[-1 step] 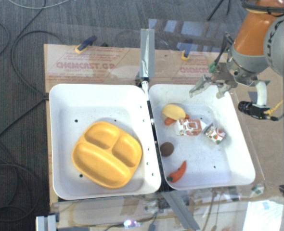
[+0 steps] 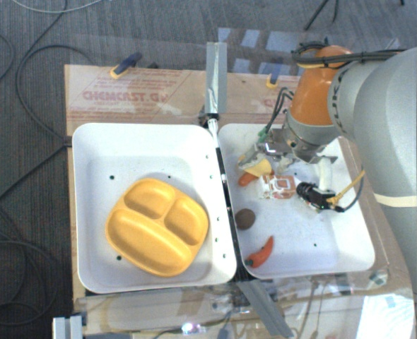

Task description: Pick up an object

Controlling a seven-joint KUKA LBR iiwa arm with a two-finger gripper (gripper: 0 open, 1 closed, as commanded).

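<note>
2 bins [image 2: 95, 161] [image 2: 321, 239], 1 tray [image 2: 157, 224], 5 objs [image 2: 245, 219] [image 2: 262, 251] [image 2: 259, 167] [image 2: 247, 179] [image 2: 280, 186]

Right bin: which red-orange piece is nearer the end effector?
The short orange-red piece beside the yellow wedge, close to the end effector. The long curved red one lies much lower in the view.

In the right bin [image 2: 336, 253], a yellow wedge [image 2: 258, 167] is lying at 10 o'clock touching an orange piece [image 2: 247, 179], a brown ball [image 2: 245, 219] is sitting at 8 o'clock, a red pepper [image 2: 261, 253] is lying at 7 o'clock, and a yellow sectioned tray [image 2: 157, 226] is resting in the left bin [image 2: 102, 154].
</note>
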